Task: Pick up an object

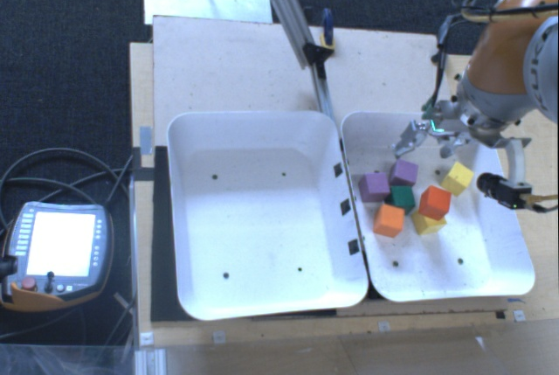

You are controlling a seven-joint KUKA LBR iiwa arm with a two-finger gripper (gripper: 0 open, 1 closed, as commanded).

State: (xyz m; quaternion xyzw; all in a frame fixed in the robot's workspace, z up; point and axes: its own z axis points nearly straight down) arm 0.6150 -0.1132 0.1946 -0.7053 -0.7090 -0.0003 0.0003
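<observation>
Seven blocky cubes (410, 197) — matte, bright — in glossy bin (489, 273); jaws' (430, 135) state unclear.

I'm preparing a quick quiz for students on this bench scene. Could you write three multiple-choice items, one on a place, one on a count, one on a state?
1. Where do the blocks lie?
A. in the right bin
B. in the left bin
C. on the bench outside the bins

2. How many purple blocks are there?
A. none
B. two
C. five

3. Where is the tool?
A. above the right bin's far part
B. resting in the left bin
C. over the pendant

Answers:
1 A, the blocks cluster in the right bin.
2 B, one purple block and another purple block lie side by side.
3 A, the tool hangs there, near the blocks.
</observation>
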